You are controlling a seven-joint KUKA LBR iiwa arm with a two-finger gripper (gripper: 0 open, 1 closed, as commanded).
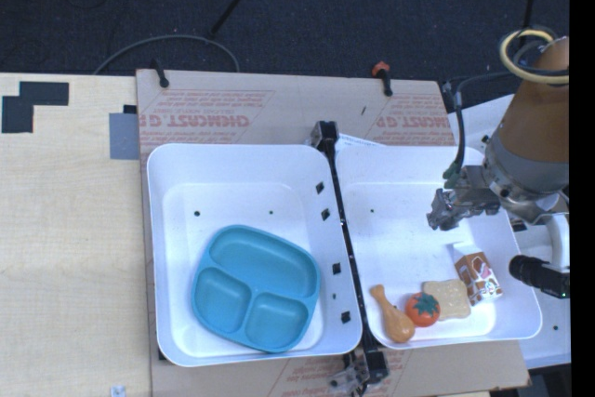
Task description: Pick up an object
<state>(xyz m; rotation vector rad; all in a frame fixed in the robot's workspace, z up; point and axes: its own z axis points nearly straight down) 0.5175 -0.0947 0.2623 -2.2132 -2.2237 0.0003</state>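
Camera view, claw [444, 211] tips unclear, arm [539, 121] cropped

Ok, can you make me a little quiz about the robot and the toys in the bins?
1. True or false: the blue plastic divided plate lies in the left white bin.
2. Which toy sits between the tan toy drumstick and the beige toast slice? A) red toy tomato B) green pear C) yellow banana
3. Fill in: the gripper hangs over the ____ white bin.

Key: 1 true; 2 A; 3 right.
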